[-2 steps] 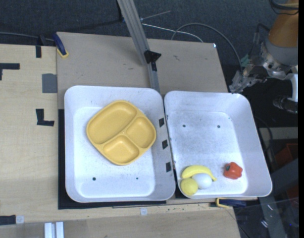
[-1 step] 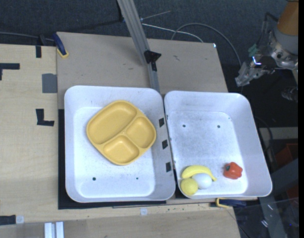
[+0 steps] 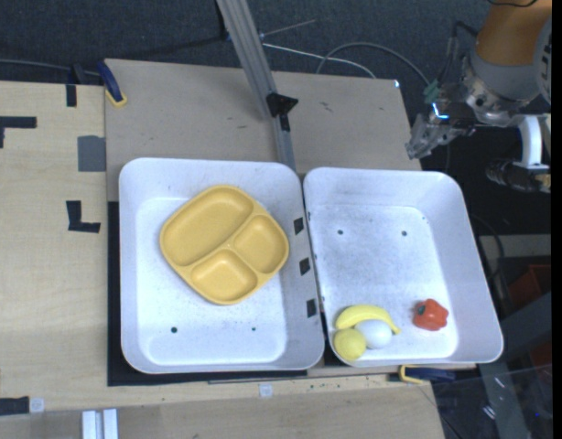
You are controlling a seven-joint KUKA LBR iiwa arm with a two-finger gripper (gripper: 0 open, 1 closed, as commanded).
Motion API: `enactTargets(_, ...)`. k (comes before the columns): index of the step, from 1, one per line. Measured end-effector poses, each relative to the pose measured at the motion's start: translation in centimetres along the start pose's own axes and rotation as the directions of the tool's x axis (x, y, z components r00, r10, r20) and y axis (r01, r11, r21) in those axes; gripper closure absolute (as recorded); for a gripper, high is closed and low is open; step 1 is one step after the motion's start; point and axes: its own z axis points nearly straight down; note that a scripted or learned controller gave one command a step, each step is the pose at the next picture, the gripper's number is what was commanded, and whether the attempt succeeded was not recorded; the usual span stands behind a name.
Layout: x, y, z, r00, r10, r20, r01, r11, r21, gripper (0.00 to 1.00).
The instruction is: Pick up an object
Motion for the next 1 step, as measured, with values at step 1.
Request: enactTargets(1, 5.16, -0.87, 2.04, 1.0, 0.0, 0.0, 0.0, 1.0, 0.002, 1.0)
